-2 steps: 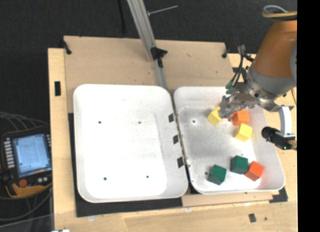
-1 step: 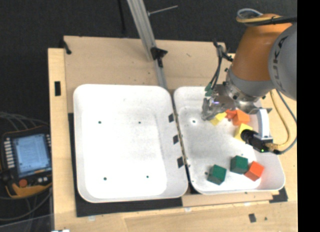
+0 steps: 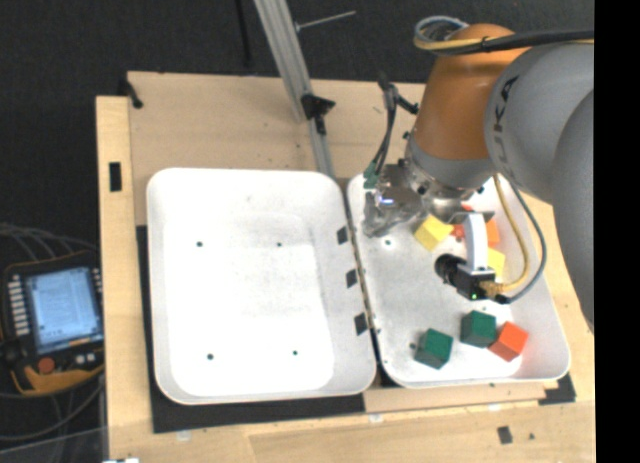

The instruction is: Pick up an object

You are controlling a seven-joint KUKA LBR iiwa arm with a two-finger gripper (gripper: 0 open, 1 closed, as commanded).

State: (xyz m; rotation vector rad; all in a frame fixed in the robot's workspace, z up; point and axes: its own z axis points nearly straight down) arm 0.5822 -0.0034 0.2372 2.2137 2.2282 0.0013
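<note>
My gripper (image 3: 383, 213) hangs low over the far left corner of the right bin (image 3: 402, 296), close to the divide between the bins. A yellow block (image 3: 431, 234) lies just to its right, partly under the wrist. Beside the wrist's black fitting a second yellow piece (image 3: 494, 267) shows. Along the near side of this bin lie two green blocks (image 3: 434, 348) (image 3: 478, 328) and an orange block (image 3: 510, 341). I see nothing held in the gripper. The arm's orange band and grey body hide the far right part of the bin.
The left bin (image 3: 240, 281) stands beside the right one on the wooden bench (image 3: 220, 121). A slanted metal pole (image 3: 290, 61) rises behind the bins. A teach pendant (image 3: 55, 311) lies off the bench at the left.
</note>
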